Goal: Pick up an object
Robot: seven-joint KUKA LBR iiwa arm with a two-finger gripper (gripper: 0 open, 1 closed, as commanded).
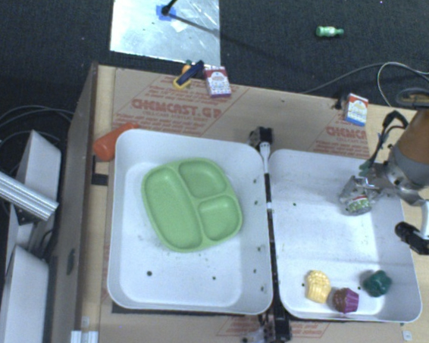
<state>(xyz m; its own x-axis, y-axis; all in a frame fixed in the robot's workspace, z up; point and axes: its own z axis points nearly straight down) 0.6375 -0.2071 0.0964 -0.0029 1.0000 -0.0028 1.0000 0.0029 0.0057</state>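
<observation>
My gripper point(359, 199) hangs low over the far right part of the right bin point(309, 215), with the grey arm and its orange band rising to the right. Something small and greenish shows at its tip, too blurred to name. Three small things lie near the right bin's front edge: a yellow corn-like piece point(317, 286), a purple piece point(346, 299) touching it, and a dark green piece point(376, 282) further right. They are well apart from the gripper. A green divided plate point(192, 203) lies in the left bin point(135, 273).
An orange thing point(105, 142) sits outside the left bin's far left corner. Two small cartons point(218, 82) point(356, 109) and a yellow-and-black item point(186, 74) stand on the bench's back edge. A metal sheet point(166, 17) and a green bottle point(330, 32) lie beyond.
</observation>
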